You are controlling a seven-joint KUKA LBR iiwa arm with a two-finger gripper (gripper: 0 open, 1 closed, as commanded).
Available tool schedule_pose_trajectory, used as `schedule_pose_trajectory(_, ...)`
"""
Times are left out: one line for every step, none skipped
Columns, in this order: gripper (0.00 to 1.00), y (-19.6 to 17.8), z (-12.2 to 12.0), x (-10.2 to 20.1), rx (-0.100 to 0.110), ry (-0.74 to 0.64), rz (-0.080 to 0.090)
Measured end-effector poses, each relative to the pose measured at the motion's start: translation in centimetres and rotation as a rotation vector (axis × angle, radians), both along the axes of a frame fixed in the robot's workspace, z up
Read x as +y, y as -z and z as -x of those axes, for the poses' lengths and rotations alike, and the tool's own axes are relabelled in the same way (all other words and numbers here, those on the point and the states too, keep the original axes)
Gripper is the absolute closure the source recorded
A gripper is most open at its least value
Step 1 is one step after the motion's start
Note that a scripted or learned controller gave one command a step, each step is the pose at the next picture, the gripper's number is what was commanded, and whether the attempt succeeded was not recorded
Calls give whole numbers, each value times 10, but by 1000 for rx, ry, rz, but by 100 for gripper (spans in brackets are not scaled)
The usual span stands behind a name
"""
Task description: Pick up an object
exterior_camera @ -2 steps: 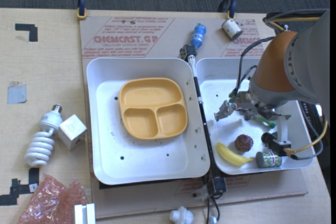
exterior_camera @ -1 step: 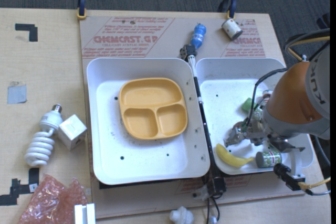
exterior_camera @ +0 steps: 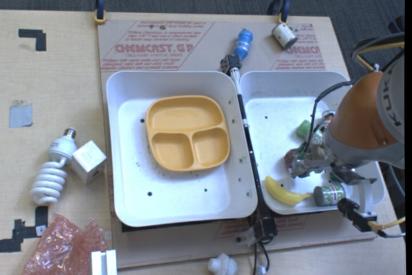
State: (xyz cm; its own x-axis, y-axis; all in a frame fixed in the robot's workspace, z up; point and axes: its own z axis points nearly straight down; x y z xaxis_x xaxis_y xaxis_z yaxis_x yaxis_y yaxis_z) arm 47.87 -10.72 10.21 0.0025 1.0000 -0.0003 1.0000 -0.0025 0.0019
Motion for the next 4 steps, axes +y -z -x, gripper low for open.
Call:
schedule_pose_trajectory(100, -69, -32, -98, 0, -3, 1)
schedule_pose_trajectory(0, -69, -32, -98, 0, -4, 1)
schedule_pose_trajectory(0, 10, -14, -35, 2, -3, 0)
schedule_pose_trajectory(100, 0, -15, -36, 0, -2, 0)
